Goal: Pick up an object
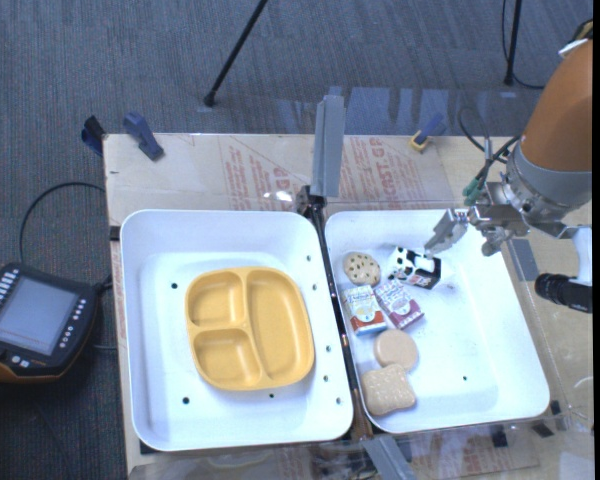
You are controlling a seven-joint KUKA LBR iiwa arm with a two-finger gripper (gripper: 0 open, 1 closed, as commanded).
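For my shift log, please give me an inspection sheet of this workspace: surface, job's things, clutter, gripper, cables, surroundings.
Surface: wooden bench bearing left bin and right bin, side by side.
Job's things: in right bin, cookie, black-and-white cow toy, two small cartons, round biscuit, toast slice, grouped at its left side.
Clutter: yellow divided plate in left bin; blue clamps on bench edge.
Gripper: gripper above right bin, beside cow toy; holding nothing visibly.
Cables: black cable looping to teach pendant.
Surroundings: grey carpet, tripod leg.
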